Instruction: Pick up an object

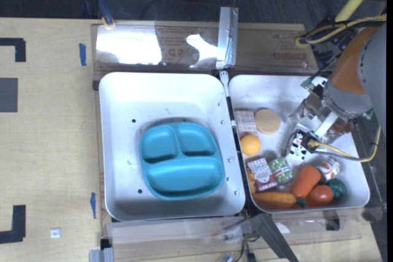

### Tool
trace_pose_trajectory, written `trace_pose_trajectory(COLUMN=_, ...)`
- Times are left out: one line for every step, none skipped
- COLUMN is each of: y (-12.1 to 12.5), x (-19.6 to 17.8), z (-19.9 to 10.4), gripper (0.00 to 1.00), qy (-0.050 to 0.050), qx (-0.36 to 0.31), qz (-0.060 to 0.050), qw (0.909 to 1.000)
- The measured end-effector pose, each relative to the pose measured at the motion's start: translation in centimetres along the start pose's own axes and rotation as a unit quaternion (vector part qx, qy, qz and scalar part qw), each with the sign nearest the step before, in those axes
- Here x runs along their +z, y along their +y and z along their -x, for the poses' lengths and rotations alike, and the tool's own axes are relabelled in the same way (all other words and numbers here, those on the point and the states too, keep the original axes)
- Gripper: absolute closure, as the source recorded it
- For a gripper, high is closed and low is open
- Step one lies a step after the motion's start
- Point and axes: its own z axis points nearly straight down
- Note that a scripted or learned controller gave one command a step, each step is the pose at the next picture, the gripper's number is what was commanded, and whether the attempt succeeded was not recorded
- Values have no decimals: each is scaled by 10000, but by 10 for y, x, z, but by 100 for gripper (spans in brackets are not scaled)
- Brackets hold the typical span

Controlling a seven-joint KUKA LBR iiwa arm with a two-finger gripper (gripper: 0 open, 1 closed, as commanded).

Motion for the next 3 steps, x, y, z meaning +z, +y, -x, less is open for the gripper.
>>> trace_pose_trajectory(y=-11, x=-65, z=-16, gripper=0, qy=10, qx=507, qz=4, qw=9987)
trace_pose_trajectory(y=3, x=-42, z=79, gripper=0, qy=32, qx=1054, qz=-38, qw=9944)
trace_pose_trajectory(y=-9, x=15, z=-19, gripper=0, qy=19, qx=667, qz=11, qw=9978)
